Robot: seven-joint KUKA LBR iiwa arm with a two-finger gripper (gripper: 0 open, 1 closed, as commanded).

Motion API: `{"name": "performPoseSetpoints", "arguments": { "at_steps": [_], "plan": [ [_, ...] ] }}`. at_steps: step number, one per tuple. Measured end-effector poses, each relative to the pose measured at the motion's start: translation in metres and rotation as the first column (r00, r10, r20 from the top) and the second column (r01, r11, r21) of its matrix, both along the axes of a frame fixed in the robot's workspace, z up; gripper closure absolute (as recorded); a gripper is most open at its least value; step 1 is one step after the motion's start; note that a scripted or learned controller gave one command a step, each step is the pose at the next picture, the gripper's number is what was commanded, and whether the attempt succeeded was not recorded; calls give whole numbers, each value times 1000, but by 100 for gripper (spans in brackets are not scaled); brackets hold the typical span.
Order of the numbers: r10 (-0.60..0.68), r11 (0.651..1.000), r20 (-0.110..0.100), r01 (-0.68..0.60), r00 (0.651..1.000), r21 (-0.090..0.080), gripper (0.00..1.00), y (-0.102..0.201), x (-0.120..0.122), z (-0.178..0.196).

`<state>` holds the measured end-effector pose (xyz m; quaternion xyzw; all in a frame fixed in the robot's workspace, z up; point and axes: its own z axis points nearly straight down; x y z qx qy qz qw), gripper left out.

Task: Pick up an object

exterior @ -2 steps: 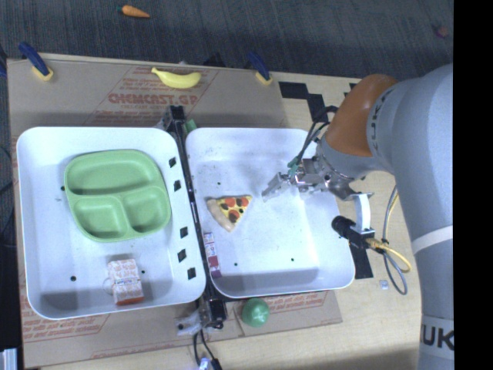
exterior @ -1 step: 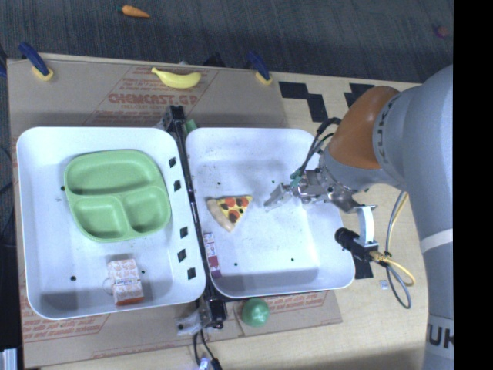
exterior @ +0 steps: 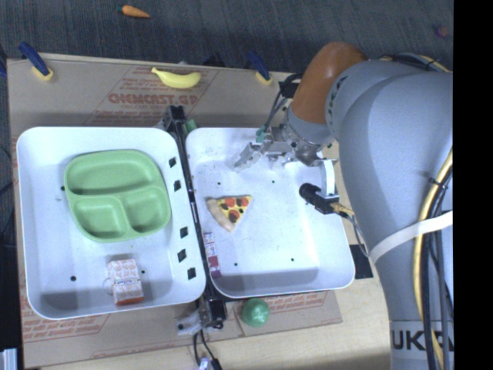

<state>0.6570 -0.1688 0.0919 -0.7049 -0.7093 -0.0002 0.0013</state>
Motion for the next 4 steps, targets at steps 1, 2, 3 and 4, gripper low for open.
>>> {"name": "performPoseSetpoints", "arguments": {
  "at_steps": [1, 2, 3, 4],
  "plan": [
    [4, 1000, -1, -4, 1000, 0, 100, 0, 0, 11],
    [0, 1000, 3, 0, 1000, 0, 100, 63, 1, 80],
    [0, 1000, 0, 0, 1000, -1, 0, 62, 0, 79],
    [-4, 1000, -2, 4, 1000, -2, 0, -36, -2, 9]
  ]
}}
